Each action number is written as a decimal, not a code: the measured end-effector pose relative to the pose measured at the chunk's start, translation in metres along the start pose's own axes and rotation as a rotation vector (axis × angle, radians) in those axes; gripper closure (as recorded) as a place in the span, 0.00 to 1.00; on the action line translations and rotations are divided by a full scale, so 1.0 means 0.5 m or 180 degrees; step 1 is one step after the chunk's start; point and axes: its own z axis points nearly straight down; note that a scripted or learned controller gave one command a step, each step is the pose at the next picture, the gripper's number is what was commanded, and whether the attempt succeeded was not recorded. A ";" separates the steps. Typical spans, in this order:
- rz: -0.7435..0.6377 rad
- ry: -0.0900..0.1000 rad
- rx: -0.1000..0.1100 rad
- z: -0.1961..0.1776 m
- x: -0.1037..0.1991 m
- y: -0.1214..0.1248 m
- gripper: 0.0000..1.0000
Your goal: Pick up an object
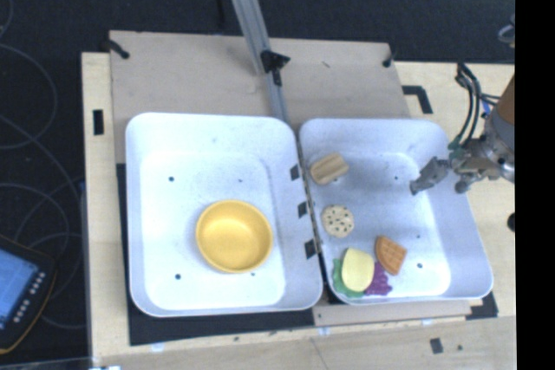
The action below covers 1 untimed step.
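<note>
My gripper (444, 180) hangs over the right side of the right bin (451, 273), its fingers apart with nothing between them. Left of it, by the bin's left wall, lies a tan bread roll (329, 169). A round speckled cookie (337, 221) rests below the roll. At the bin's front sit a yellow-green toy food piece (356, 270) on something purple and an orange waffle-like piece (390, 255). A yellow bowl (232, 236) stands in the left bin (156, 152).
A grey metal rail (247, 4) runs from the top down to the gap between the bins. Cables (468, 100) hang by the arm at the right. A handheld screen device (17, 290) lies off the bench at the lower left.
</note>
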 end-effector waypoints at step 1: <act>0.0001 0.0001 0.0000 0.000 0.000 0.000 0.00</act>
